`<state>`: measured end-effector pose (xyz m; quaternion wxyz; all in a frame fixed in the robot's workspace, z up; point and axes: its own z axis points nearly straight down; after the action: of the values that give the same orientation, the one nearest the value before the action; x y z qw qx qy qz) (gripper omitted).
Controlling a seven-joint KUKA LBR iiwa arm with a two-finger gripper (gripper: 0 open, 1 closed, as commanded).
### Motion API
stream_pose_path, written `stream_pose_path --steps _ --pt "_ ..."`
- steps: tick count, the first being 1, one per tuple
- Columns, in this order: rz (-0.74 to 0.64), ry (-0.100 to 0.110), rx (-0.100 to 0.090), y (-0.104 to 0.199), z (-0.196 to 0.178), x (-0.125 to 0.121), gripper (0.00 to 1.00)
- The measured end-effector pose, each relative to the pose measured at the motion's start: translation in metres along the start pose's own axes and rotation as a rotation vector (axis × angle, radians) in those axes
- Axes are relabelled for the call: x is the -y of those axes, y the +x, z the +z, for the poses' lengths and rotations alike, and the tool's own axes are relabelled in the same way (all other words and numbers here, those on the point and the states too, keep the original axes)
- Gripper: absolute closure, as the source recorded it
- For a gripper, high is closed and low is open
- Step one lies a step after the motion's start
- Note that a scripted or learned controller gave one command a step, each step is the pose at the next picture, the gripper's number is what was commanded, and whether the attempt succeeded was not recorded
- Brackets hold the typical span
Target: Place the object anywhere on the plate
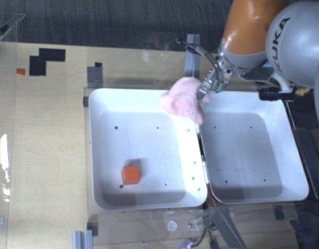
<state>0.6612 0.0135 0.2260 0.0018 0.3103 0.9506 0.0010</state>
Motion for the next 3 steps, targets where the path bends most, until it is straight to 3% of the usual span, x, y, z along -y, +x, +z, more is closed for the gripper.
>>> stream_pose_path --steps 1,2,3 --pt "-0.402 -0.002 0.002 0.037 -0.006 -0.025 1.00" --pt "-0.632 -0.002 0.000 0.083 0.007 -0.046 1.00" --pt "-0.634 -0.003 0.000 0.131 -0.004 -0.068 1.00"
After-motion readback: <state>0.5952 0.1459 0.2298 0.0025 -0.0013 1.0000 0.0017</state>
